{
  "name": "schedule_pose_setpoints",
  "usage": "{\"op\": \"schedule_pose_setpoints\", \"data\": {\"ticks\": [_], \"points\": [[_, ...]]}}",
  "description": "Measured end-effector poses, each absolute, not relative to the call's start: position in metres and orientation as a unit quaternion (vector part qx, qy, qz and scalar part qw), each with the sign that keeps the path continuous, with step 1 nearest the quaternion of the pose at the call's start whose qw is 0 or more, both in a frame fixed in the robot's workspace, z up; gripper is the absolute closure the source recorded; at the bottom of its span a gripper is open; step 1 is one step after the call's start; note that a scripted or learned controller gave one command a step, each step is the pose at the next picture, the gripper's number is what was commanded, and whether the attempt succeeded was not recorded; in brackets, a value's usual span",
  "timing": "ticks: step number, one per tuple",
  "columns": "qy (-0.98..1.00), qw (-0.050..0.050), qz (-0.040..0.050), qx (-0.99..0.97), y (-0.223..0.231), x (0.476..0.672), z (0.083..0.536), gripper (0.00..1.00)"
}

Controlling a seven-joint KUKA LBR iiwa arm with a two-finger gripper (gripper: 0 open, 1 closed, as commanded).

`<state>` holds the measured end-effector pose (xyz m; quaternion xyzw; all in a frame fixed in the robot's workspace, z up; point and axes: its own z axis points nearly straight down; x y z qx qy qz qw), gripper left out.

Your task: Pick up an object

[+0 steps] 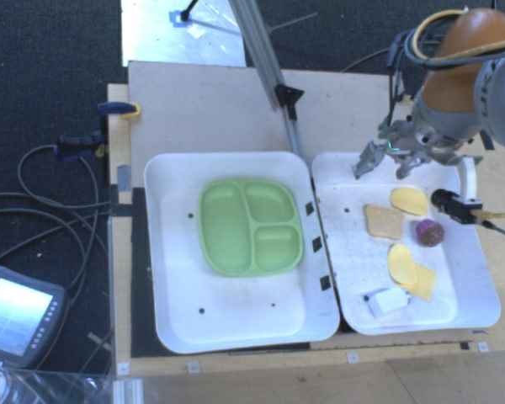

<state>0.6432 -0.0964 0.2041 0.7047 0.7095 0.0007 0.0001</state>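
Observation:
My gripper (pixel 385 162) hangs over the far edge of the right bin (pixel 345 225), open, with its two fingers spread and nothing between them. Below it in that bin lie a tan toast-like slice (pixel 384 221), a yellow round piece (pixel 409 200), a dark purple ball (pixel 430 233), a yellow oval piece (pixel 401 263), a yellow square slice (pixel 422 281) and a small white block (pixel 388 301). The toast slice is the closest to the fingers, a short way toward the front.
The left bin (pixel 172 293) holds a green divided plate (pixel 251 227). A grey pole (pixel 261 45) slants down to the bins' far side. A black fitting (pixel 454 205) sticks out at the right bin's right side. Cables and a pendant (pixel 17 310) lie at left.

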Motion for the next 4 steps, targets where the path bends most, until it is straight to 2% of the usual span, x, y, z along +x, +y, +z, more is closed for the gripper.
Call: {"op": "schedule_pose_setpoints", "data": {"ticks": [1,2,3,4], "points": [[0.709,0.000,0.0008,0.705,-0.096,0.643,0.204,0.00],[0.707,-0.001,-0.0016,0.707,-0.105,0.642,0.146,0.00],[0.707,0.000,-0.0003,0.707,-0.105,0.643,0.095,0.00],[0.707,0.002,0.0016,0.707,-0.105,0.644,0.109,1.00]]}}
